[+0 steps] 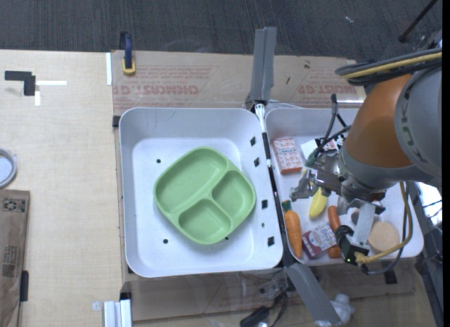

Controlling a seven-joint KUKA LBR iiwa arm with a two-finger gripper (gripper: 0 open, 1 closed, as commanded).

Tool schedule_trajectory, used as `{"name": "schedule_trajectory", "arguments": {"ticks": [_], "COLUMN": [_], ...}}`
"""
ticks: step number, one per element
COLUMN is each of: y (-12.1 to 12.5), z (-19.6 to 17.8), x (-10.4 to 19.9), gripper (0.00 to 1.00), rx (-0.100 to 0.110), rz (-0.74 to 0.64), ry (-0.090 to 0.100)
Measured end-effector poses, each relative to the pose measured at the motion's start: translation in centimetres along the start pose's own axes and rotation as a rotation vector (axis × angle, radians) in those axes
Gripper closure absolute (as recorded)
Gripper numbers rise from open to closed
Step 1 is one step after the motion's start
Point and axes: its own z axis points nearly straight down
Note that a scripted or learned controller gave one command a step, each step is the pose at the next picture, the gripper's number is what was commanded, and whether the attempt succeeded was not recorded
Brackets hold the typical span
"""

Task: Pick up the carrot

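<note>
Arm comes in from 3 o'clock, orange band over the right bin (295, 118). Gripper (307, 186) sits low in that bin, approx center-left, metallic fingers pointing toward 9 o'clock. Can't tell how wide the fingers stand; too small & partly under the wrist. Nothing visibly between them.

Carrot (292, 228) lies along the right bin's left wall, at 7 o'clock in the bin, green top toward 12, orange tip toward 6. It's just below the gripper, apart from it, not held.

Other stuff in right bin: small red-white carton (287, 155) at 11 o'clock, banana (318, 202) just beside the gripper at its 4 o'clock, red packet (320, 240) at 6, tan round item (383, 236) at 5.

Left bin (133, 199) holds a green 3-compartment plate (204, 195), centered.
</note>
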Motion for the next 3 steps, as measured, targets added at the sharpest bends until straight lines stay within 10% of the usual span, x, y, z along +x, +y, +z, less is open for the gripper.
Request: {"name": "schedule_trajectory", "arguments": {"ticks": [1, 2, 3], "y": [0.2, 2.7, 0.9], "z": [-4.0, 9.6, 0.0], "x": [-0.6, -7.7, -2.3], "gripper": [0.0, 0.0, 0.0], "rx": [-0.001, 0.003, -0.002], "rz": [0.057, -0.003, -0.285], "ry": [-0.001, 0.002, 0.001]}}
